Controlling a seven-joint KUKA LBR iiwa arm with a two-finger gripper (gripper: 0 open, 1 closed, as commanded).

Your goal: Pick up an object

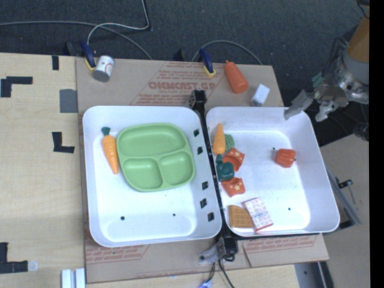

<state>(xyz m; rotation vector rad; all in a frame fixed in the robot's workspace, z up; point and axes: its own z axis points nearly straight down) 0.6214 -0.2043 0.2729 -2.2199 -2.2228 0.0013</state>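
Task looks barely begun: the metal two-finger gripper [307, 105] sits at the frame's upper right, just past the top right corner of the right white plastic bin [312, 179], jaws spread apart with nothing between them. Nearest candidate is the small red-orange toy pepper [285, 157], lying loose on the bin floor below-left of the gripper, well apart from the toy cluster [231, 170] along the bin's left wall. Approach, descent, grasp and lift all remain.
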